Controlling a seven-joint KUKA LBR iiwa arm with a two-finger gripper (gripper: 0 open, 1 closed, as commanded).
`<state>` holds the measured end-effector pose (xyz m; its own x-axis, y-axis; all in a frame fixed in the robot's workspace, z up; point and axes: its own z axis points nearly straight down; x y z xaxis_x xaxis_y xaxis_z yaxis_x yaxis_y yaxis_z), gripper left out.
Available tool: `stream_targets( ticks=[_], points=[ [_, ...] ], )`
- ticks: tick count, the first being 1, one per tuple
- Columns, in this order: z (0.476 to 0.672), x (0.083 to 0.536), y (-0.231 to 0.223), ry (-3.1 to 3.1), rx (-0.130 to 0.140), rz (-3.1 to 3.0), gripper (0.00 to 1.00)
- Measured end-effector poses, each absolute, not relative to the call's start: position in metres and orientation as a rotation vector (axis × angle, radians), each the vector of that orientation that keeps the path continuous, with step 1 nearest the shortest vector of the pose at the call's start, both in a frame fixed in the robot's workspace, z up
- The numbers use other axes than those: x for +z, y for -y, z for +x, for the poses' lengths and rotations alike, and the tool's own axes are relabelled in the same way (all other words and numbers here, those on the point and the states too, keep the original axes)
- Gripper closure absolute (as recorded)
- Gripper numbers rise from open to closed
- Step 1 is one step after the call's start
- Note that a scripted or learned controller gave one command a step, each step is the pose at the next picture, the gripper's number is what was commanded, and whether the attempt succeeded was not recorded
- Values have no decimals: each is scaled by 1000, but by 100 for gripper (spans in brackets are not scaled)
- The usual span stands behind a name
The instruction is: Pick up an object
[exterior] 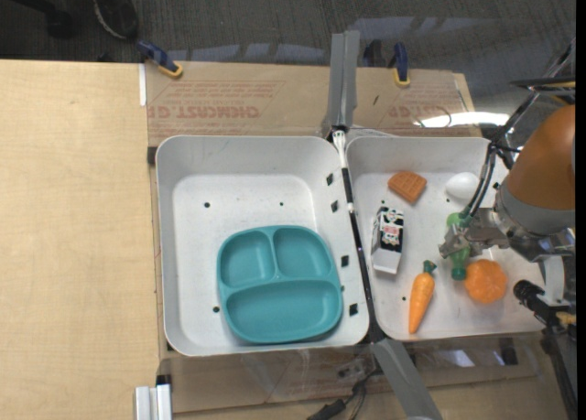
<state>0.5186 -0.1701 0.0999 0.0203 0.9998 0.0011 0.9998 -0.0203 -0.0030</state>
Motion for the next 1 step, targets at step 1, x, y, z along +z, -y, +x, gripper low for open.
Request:
stream_targets(
  ticks=[1],
  points=[
    [524, 192, 65, 2097, 1, -2340, 100]
  ],
)
